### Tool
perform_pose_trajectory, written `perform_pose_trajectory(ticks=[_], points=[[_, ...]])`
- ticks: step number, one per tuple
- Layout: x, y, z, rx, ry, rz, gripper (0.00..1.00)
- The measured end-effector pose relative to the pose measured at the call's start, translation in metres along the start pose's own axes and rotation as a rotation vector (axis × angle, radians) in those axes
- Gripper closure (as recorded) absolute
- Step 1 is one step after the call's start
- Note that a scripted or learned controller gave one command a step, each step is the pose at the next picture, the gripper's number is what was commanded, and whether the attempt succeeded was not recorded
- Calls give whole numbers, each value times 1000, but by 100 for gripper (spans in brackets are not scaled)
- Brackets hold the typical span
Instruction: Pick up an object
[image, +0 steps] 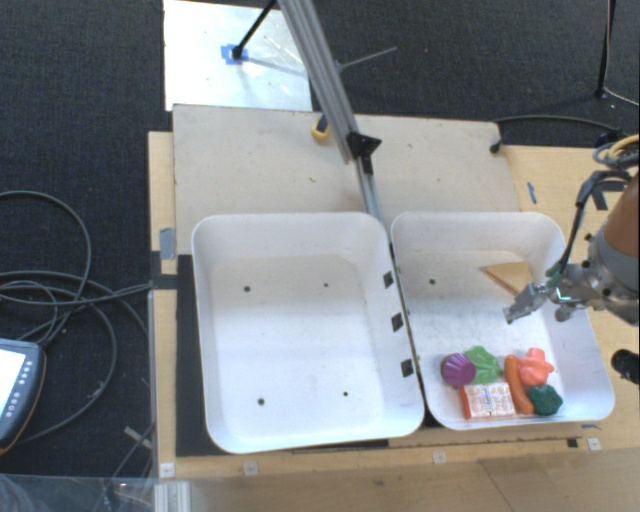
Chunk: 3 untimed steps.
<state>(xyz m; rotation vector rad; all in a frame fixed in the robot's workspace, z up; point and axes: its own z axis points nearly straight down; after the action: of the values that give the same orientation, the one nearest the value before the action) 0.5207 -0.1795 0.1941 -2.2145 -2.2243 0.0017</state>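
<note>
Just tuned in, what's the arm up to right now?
The gripper hangs over the right bin, fingers apart and nothing between them. The toys sit bunched in that bin's near corner: a purple piece, a green piece, an orange carrot, a red-and-white box and a dark green piece. None is picked up yet.

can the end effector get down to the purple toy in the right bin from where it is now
Probably yes. The end effector hangs over the right bin, with bare floor between it and the purple toy; only the green toy crowds one side.
</note>
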Motion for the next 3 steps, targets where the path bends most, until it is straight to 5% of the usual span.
perform_pose_trajectory(ticks=[1,3], points=[[0,1,-2,-4,-1,1,0],[12,-7,95,0,0,4,0]])
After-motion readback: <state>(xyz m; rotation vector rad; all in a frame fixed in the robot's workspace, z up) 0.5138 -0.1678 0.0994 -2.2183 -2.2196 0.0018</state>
